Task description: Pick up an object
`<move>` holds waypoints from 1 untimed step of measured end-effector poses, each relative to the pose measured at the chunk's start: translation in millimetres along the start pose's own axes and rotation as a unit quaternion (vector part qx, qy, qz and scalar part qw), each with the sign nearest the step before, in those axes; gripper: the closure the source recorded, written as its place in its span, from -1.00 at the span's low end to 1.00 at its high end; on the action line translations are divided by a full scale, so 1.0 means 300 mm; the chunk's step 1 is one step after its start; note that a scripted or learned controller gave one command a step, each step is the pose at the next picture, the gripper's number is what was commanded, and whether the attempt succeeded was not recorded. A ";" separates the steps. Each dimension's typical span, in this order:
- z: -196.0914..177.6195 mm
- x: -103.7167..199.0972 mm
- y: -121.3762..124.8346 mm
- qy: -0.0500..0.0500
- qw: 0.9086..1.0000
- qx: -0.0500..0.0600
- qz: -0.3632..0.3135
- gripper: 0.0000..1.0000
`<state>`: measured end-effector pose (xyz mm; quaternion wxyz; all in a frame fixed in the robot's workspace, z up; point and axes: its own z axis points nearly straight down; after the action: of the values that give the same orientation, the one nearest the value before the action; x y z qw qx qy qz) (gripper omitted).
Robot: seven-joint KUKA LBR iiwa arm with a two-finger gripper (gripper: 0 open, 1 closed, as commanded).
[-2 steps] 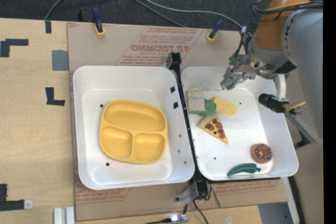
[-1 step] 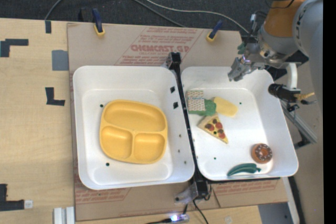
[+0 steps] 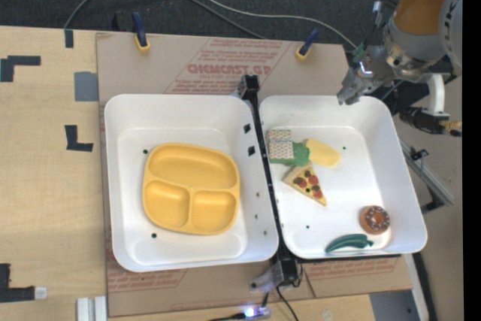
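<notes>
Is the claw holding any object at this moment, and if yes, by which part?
Nothing is held. The claw hangs above the far rim of the right bin, apart from the toy food lying there.

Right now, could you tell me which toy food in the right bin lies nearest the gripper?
The pale yellow piece, above the pizza slice; donut and green pepper lie farther.

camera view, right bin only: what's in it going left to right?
Right bin, left to right: checkered green piece → pizza slice → yellow piece → green pepper → donut. The first three sit close together, so their order is by centers. The gripper hovers over the bin's far rim.
</notes>
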<state>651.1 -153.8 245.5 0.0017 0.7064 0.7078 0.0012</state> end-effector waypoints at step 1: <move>0.047 0.183 -0.019 0.000 1.000 0.003 -0.001 1.00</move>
<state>645.4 -98.8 231.3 -0.0008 0.7055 0.7087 -0.0008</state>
